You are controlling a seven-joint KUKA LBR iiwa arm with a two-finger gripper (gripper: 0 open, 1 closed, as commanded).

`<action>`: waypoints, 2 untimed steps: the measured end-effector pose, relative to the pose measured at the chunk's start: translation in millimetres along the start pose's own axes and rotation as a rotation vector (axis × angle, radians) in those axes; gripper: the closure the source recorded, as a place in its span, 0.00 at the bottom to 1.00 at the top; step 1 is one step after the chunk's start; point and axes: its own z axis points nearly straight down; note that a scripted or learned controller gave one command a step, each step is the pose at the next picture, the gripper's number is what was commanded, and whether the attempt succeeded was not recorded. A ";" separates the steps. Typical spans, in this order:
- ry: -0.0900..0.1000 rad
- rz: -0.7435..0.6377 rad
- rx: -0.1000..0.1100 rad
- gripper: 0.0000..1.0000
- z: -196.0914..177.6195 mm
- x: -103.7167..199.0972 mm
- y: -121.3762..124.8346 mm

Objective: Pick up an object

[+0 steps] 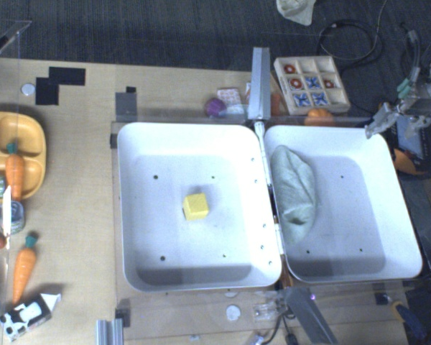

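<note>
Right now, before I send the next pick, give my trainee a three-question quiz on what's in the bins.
1. True or false: the yellow block lies in the left bin.
2. What lies in the right bin? A) carrot B) grey cloth C) purple ball
3. Fill in: the cloth lies against that bin's ____ wall.

Key: 1 true; 2 B; 3 left.
</note>
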 end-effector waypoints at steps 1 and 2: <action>0.001 0.001 0.001 0.00 89.5 69.4 -12.4; 0.001 0.069 -0.006 0.00 187.4 90.7 -16.7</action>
